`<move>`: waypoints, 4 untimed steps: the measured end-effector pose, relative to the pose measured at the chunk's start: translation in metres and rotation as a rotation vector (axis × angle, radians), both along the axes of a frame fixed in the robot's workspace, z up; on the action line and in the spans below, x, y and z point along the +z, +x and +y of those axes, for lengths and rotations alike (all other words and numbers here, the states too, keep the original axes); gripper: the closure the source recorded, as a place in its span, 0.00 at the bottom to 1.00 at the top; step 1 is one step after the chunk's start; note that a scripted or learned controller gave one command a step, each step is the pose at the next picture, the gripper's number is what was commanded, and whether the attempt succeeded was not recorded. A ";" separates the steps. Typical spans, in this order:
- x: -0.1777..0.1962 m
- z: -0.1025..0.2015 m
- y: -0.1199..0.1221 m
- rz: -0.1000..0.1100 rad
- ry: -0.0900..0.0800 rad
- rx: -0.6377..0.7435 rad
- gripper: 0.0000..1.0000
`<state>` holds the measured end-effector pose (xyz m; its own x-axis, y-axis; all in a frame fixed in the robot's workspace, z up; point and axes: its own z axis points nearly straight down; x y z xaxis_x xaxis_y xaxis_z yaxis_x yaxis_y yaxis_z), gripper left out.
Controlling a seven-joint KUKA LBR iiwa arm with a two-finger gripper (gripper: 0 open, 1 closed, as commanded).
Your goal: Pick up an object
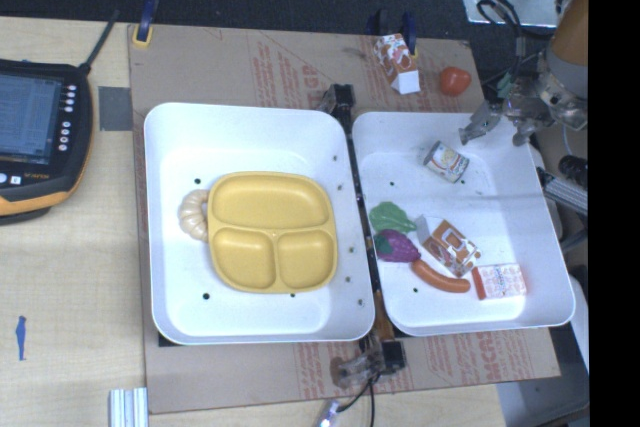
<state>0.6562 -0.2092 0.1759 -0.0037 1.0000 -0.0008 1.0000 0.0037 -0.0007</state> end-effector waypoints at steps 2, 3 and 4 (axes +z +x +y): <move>-0.061 0.060 -0.017 0.003 0.000 0.002 0.00; -0.084 0.027 0.000 0.002 0.000 0.000 0.00; -0.084 0.038 0.000 0.004 0.002 0.001 0.00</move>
<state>0.6561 -0.1715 0.0919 -0.0042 1.0000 0.0008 1.0000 0.0042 -0.0043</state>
